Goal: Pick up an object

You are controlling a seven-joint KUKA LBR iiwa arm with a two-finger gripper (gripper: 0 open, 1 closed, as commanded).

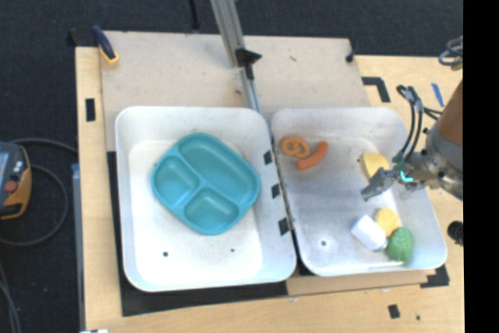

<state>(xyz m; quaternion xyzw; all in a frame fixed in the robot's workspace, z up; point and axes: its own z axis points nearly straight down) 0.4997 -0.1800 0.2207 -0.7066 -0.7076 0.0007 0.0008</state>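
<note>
Gripper over right bin, fingers look open, nothing btwn them. Yellow wedge just behind the tips, yellow block and white block just in front. Nothing picked yet; descent, close and lift all left, imo.

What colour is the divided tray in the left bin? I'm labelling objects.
Turquoise blue; the divided tray shows plainly in the camera view.
</note>
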